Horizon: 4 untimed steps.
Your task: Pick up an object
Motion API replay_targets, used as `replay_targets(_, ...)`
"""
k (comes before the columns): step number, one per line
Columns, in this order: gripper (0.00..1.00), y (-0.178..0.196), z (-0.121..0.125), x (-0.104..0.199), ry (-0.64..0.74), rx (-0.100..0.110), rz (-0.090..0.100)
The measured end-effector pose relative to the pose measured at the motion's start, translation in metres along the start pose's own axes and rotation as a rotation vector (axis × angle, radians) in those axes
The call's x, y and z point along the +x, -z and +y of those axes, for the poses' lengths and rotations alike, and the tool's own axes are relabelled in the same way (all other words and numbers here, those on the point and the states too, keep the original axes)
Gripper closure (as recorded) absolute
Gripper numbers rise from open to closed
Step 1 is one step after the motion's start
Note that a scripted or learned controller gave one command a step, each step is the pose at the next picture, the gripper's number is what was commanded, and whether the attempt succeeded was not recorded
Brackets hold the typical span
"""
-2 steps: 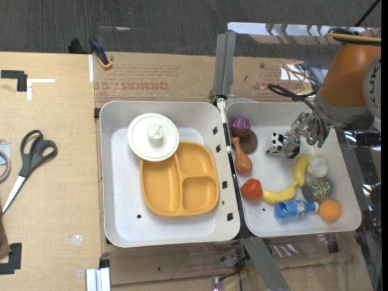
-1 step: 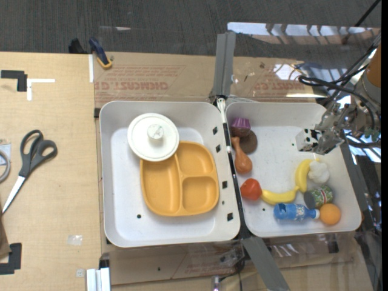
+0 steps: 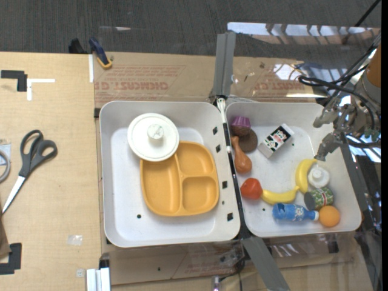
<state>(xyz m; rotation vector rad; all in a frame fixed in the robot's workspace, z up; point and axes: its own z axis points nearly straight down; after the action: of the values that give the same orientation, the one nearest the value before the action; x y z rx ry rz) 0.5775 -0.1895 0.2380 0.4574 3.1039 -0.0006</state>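
The left bin [image 3: 115,180] holds a yellow tray [image 3: 179,179] and a white lid [image 3: 153,136]. The right bin [image 3: 285,223] holds small toys. The gripper [image 3: 330,139] hangs over this bin's right side, fingers spread, gripping nothing. A banana [image 3: 303,173] and a small white bottle [image 3: 318,177] lie just below it.

Pale wood surface [image 3: 54,211] at left, carrying black-handled scissors [image 3: 27,159] and black corner marks. Brown cardboard sheet [image 3: 151,80] with reversed print lying behind the bins. Dark grey carpeted floor [image 3: 121,11] beyond the far edge. Bright reflections on a glossy panel [image 3: 285,35] at upper right.
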Motion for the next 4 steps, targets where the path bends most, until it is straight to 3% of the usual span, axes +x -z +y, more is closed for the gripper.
replay_targets(1, 0.00, -0.113, -0.013, -0.001, -0.045, -0.001, 0.003)
replay_targets(2, 0.00, -0.145, -0.022, 0.010, -0.139, 0.000, 0.001)
replay_targets(3, 1.00, -0.134, -0.020, 0.008, -0.136, -0.001, -0.005)
replay_targets(4, 1.00, 0.148, -0.048, 0.044, -0.631, 0.002, 0.000)
